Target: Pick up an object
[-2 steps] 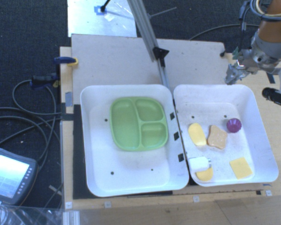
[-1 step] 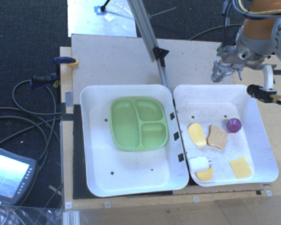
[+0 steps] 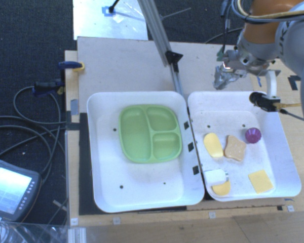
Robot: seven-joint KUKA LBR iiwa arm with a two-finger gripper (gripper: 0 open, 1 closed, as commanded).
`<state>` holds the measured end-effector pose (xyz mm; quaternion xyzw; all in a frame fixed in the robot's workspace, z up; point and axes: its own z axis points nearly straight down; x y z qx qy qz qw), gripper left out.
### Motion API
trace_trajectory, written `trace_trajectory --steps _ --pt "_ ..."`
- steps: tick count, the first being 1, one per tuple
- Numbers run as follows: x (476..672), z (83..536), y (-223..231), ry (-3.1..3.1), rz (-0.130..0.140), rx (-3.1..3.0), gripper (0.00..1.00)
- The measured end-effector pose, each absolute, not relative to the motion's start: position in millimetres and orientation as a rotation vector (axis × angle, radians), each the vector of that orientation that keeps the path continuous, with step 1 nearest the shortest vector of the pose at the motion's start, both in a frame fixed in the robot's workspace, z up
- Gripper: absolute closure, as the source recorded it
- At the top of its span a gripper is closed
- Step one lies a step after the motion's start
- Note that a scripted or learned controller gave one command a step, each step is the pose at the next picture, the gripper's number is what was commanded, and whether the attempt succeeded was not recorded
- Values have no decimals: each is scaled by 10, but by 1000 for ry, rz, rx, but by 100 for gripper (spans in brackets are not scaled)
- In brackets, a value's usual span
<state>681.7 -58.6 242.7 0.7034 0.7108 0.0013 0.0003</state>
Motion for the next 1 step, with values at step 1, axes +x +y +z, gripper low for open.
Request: trace_trajectory --steps 1 --pt "6836 2479 30 2235 6 2208 100"
